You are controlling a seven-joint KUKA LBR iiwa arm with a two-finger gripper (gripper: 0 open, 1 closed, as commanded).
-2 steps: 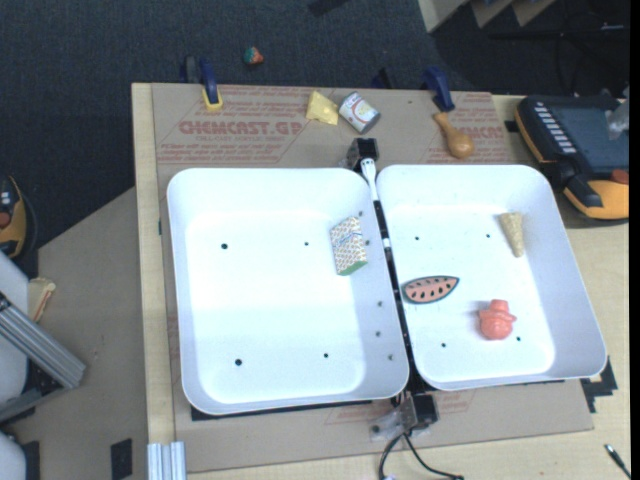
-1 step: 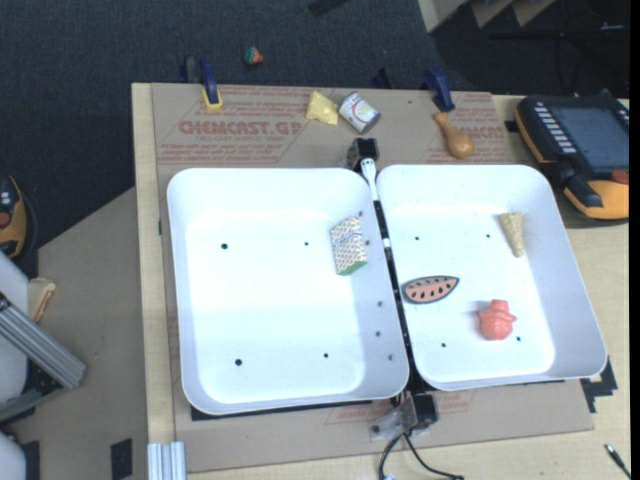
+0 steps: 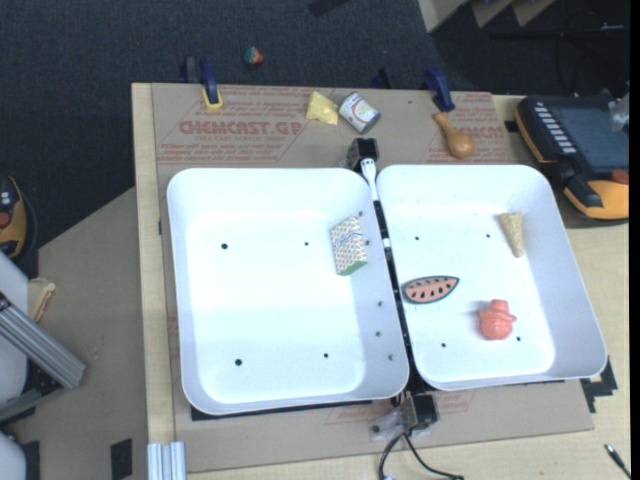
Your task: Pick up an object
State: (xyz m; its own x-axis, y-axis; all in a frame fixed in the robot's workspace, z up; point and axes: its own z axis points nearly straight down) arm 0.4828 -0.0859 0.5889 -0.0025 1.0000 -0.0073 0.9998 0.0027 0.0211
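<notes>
Cable [image 3: 412,438]: lay at the view's 6 o'clock edge, running from a black plug under the seam between the bins.
Claw: how far open it was, and whether it held anything, could not be told.
Bins: two, white and shallow, side by side and touching along the seam; left bin [image 3: 260,308], right bin [image 3: 470,208].
Packet [image 3: 348,244]: one, pale with a green pattern, in the left bin at about 2 o'clock, near the seam.
Slice [image 3: 430,289]: one, watermelon, flat in the right bin at 9 o'clock, just beside the seam.
Red toy [image 3: 496,320]: one, in the right bin at 5 o'clock, near the slice but apart from it.
Cone [image 3: 513,233]: one, tan, in the right bin at 2 o'clock, well apart from the toy.
Board [image 3: 250,128]: brown with red print, under both bins.
Clamps: two, blue, on the board's 12 o'clock edge; one [image 3: 210,83] and the other [image 3: 437,88].
Loose on board: yellow wedge [image 3: 322,108], small carton [image 3: 359,112], brown pear-like piece [image 3: 455,136], one of each, beyond the bins.
Carpet [image 3: 150,18]: dark, with one small ball [image 3: 254,56] on it.
Pendant [image 3: 580,143]: black and orange, at the view's 3 o'clock.
</notes>
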